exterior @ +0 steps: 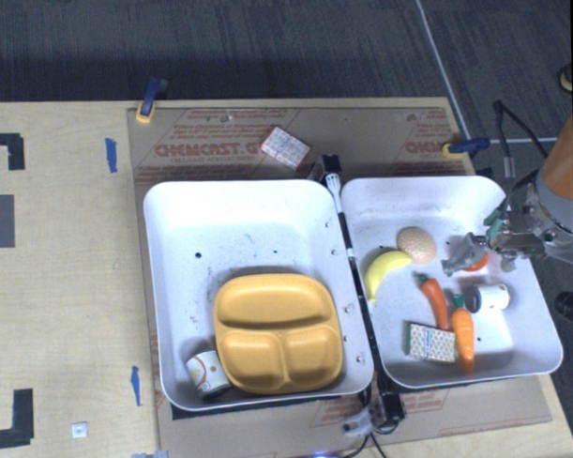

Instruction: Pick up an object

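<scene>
Down front you've got the yellow divided tray [279, 343] in the left bin [173, 218], with a small printed cup [205, 370] tucked against its left corner. Over in the right bin [535, 351], the tool [475, 254] hangs low near the far right side, above two carrots [447, 316], a white cylinder [491, 296] and a patterned packet [431, 342]. A banana [384, 267] and a tan egg-shaped thing [417, 244] sit just to its left. Can't tell if the tool is open, closed or gripping anything (too blurry and cluttered there). Risk I'd flag: things are packed so tight you could clip a carrot and the cylinder together, or nudge one away. The arm is mostly cut off at the right edge.
</scene>
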### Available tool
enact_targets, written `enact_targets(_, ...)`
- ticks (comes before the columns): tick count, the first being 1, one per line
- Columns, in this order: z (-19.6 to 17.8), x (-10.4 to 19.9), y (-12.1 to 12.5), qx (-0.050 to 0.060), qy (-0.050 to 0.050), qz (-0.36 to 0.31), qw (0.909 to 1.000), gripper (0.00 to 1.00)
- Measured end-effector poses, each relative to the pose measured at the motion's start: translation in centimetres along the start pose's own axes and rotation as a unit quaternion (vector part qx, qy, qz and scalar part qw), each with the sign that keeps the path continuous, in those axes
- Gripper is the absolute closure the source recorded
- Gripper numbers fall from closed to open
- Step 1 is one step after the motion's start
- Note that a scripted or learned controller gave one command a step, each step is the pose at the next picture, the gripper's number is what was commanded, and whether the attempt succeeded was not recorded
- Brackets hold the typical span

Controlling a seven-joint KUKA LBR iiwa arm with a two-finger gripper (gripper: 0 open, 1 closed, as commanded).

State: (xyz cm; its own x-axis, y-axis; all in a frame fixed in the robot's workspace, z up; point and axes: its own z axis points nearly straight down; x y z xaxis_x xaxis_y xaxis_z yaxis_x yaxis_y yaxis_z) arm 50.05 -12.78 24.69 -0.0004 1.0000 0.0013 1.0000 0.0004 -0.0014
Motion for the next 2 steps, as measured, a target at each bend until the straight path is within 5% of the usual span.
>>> enact_targets(1,12.43,-1.99,-0.72,-0.004,0.0,-0.001,1.0,0.0)
enact_targets(2,11.54,-2.08,-0.71,-0.004,-0.001,0.0,1.0,1.0)
